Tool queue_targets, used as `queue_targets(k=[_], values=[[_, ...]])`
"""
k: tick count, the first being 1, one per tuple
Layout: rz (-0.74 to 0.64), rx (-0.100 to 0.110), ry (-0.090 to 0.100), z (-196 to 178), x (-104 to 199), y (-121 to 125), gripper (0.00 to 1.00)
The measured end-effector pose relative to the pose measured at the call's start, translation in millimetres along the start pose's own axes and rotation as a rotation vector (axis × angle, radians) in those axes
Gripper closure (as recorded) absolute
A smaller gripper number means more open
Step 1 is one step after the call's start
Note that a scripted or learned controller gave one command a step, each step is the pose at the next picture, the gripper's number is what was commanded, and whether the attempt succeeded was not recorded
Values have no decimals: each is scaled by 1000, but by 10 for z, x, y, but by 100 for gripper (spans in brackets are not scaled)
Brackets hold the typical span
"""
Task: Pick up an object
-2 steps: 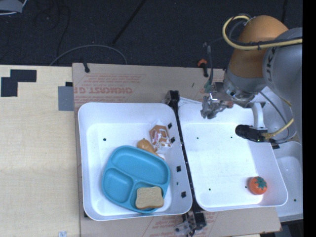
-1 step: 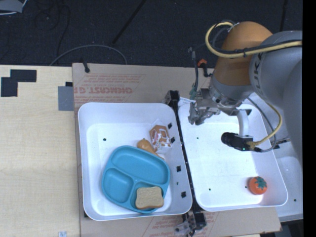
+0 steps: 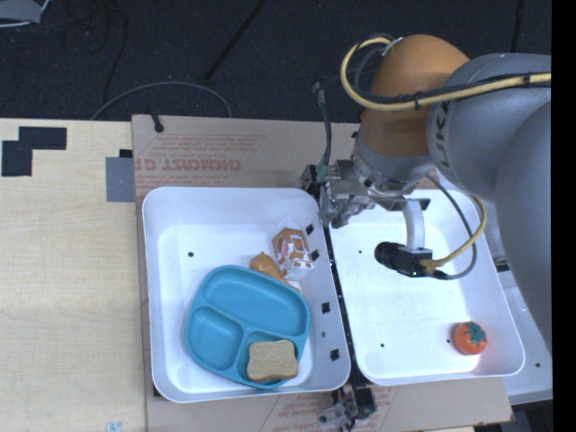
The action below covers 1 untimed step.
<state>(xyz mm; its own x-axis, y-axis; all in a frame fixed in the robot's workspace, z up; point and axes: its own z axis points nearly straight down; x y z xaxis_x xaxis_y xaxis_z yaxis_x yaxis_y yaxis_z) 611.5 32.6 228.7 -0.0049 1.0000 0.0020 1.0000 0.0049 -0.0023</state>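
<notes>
The arm's gripper (image 3: 337, 207) hangs over the top end of the divide between the two white bins on the table (image 3: 63, 286), and whether its jaws are spread or pressed together cannot be told. The left bin (image 3: 166, 241) holds a blue divided plate (image 3: 243, 318) with a slice of bread (image 3: 272, 360) in its lower compartment, plus a wrapped snack packet (image 3: 292, 248) and a small brown item (image 3: 265, 265) just above the plate. The right bin (image 3: 396, 331) holds a small orange tomato-like toy (image 3: 469, 337) near its lower right corner, well apart from the gripper.

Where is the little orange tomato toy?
The tomato toy sits alone in the right bin, near its front right corner, far from the blue tray in the left bin.
</notes>
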Motion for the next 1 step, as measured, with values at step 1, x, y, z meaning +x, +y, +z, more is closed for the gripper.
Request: queue_targets(k=[1], values=[[0, 3, -1, 111, 505, -129, 100]])
